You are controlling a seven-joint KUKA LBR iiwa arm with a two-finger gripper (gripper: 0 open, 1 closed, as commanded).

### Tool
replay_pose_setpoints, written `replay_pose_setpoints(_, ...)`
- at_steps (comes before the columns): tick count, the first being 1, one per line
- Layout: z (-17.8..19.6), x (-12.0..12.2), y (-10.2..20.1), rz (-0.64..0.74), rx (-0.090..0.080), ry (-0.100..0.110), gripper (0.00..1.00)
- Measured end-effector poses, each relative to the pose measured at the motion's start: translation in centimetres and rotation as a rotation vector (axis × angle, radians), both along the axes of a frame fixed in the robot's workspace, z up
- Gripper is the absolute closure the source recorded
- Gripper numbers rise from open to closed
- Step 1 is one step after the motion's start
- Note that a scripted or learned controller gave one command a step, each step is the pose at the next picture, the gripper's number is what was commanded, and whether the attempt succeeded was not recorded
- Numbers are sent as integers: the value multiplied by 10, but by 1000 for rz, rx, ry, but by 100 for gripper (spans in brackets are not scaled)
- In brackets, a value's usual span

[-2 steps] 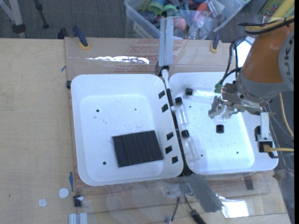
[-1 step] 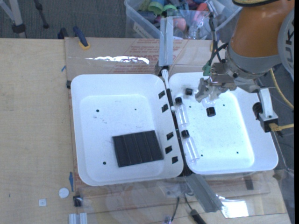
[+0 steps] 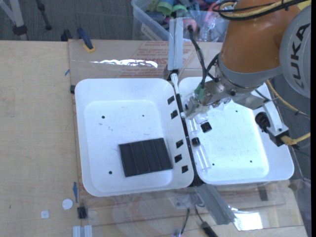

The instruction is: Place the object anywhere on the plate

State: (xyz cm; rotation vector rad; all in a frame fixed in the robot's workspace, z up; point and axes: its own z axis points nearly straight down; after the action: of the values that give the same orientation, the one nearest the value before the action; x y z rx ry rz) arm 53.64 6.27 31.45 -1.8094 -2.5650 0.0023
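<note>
The plate (image 3: pixel 145 157) is a dark ribbed rectangular slab lying flat in the front part of the left bin (image 3: pixel 94 98). My gripper (image 3: pixel 200 118) hangs over the left side of the right bin (image 3: pixel 247 152), close to the divider between the bins, under the orange band of the arm (image 3: pixel 252 28). Two small dark pieces (image 3: pixel 206 127) (image 3: pixel 195 141) show just below it; whether they belong to the gripper or are loose I cannot tell. A pale, clear, tube-like thing (image 3: pixel 201 155) lies along the divider in front of the gripper. Nothing rests on the plate.
Black clips (image 3: pixel 178 144) line the divider between the bins. A clear tub of coloured toys (image 3: pixel 168 6) stands behind the bins. A grey bar (image 3: pixel 174 43) rises at the back of the divider. The wooden bench (image 3: pixel 34 132) spreads to the left.
</note>
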Motion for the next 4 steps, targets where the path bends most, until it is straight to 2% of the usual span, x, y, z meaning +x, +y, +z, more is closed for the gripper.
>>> replay_pose_setpoints(1, -31, -23, 59, 229, 1, 0, 100)
replay_pose_setpoints(2, -71, 42, 104, 59, 0, -5, 100)
replay_pose_setpoints(3, -12, 23, 98, 782, 1, -9, 100)
replay_pose_setpoints(4, -13, 14, 132, 966, 1, -8, 100)
